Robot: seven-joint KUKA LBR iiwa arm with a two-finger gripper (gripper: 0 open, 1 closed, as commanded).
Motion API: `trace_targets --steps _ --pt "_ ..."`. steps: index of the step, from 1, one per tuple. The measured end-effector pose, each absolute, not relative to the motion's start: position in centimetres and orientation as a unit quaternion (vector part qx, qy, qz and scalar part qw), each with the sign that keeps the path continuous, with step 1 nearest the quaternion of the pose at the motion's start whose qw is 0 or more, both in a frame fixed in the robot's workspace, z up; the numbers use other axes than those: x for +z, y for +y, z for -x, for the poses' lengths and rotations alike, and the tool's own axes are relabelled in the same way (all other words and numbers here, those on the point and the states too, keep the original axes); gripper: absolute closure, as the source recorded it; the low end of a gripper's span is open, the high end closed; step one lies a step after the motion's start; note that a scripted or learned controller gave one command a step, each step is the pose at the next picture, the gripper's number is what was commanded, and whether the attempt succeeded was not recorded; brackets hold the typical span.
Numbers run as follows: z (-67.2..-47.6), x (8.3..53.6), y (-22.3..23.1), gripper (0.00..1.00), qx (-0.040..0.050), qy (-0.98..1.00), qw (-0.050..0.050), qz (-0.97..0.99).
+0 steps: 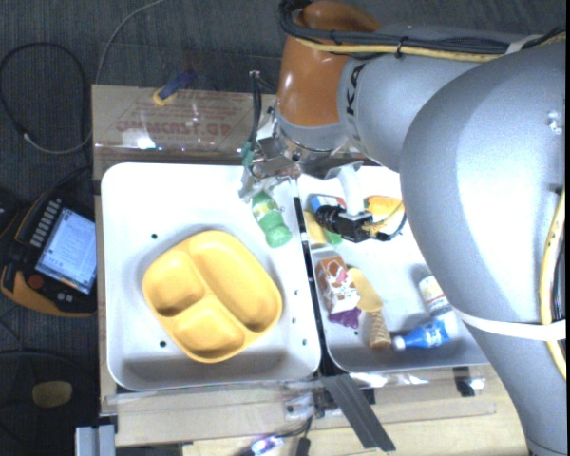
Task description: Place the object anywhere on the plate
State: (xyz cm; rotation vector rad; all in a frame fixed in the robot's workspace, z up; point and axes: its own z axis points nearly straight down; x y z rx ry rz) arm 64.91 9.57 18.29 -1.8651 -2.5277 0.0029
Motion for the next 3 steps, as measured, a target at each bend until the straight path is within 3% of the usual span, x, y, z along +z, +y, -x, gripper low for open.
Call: trace_targets --steps 1,2,3 --pt "-58.2 13.9 13.1 1.00 0.0016 -0.811 0.002 0.585" --pt "-62.0 13.5 13.2 1.00 0.0017 -0.863 0.000 0.506" --pt "-49.4 25.1 11.5 1.00 0.0008 -0.852 0.001 0.524"
